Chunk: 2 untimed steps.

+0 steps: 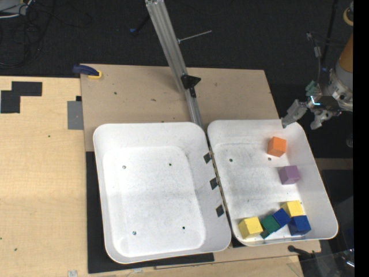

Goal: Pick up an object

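The right bin [242, 136] holds an orange cube [277, 146], a purple cube [289, 174] and, in its near corner, a yellow block [250, 226], a green block [269, 225], two blue blocks [298, 224] and another yellow block [294, 208]. My gripper [304, 116] hangs open beyond the bin's far right corner, above and to the right of the orange cube, with nothing between its fingers.
The left bin [109, 137] lies beside the right one. A slanted aluminium rail [172, 51] rises behind the gap between the bins. Black clips [212, 182] sit along the shared edge. A tan board [144, 91] lies behind the bins.
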Tool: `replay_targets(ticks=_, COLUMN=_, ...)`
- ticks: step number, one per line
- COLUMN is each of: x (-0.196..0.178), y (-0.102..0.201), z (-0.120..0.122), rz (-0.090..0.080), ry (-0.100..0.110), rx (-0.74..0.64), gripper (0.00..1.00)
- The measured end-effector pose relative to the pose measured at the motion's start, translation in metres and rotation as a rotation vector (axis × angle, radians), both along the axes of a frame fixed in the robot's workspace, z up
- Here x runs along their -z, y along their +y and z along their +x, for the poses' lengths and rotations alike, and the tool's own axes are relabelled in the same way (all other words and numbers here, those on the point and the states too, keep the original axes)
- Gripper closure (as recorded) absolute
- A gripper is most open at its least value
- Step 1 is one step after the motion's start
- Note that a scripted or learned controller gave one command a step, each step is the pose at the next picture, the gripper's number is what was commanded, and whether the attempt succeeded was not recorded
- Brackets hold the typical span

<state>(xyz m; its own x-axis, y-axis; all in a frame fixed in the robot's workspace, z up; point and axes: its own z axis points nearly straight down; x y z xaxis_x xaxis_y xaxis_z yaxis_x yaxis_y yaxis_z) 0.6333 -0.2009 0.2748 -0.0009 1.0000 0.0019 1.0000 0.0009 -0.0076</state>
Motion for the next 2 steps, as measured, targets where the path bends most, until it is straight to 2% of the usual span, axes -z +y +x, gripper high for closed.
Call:
replay_targets(ticks=1, x=-0.003, y=0.001, z=0.001, rz=-0.002, ry=-0.004, rx=-0.004, gripper=0.0)
replay_targets(ticks=2, x=0.045, y=0.006, z=0.008, rz=0.0, ry=-0.001, rx=-0.005, gripper=0.0)
